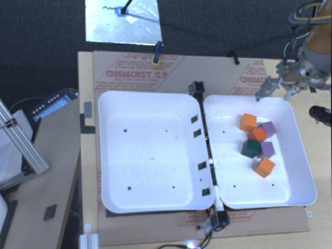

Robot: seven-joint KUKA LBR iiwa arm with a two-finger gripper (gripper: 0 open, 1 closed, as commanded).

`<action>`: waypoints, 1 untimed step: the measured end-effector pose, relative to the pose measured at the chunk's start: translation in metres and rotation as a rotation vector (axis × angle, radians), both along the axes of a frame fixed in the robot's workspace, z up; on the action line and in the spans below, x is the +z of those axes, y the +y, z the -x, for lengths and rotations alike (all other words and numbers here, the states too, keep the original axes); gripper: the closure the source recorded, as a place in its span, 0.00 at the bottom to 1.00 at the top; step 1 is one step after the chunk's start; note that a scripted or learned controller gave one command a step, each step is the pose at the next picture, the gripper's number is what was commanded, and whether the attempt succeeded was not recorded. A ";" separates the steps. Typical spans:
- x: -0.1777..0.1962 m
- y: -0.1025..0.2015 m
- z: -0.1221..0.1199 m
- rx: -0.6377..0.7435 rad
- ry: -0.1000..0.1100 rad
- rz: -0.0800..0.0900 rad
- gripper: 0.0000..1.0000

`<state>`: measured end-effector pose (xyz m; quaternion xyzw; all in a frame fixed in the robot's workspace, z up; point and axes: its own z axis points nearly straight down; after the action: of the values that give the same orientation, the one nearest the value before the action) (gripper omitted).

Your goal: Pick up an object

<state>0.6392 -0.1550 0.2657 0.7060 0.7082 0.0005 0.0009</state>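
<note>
Two shallow white plastic bins side by side: left bin (111, 108), right bin (298, 139).

Six small cubes in all, clustered in the right bin:
- three orange cubes: first (248, 122), second (257, 134), third (264, 167);
- two purple cubes: upper (268, 128), lower (266, 149);
- one dark green cube (250, 148).

One flat brown cardboard sheet with red printing (140, 71) beneath both bins.

One shiny square metal plate (123, 14) on the dark floor beyond the bench.

One yellow and blue clamp (156, 57) at the cardboard's far edge.
</note>
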 end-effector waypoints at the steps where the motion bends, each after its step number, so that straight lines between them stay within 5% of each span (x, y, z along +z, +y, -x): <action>1: -0.164 -0.048 0.005 -0.007 0.001 -0.003 0.00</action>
<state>0.6338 -0.2031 0.1019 0.7084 0.7058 0.0015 -0.0006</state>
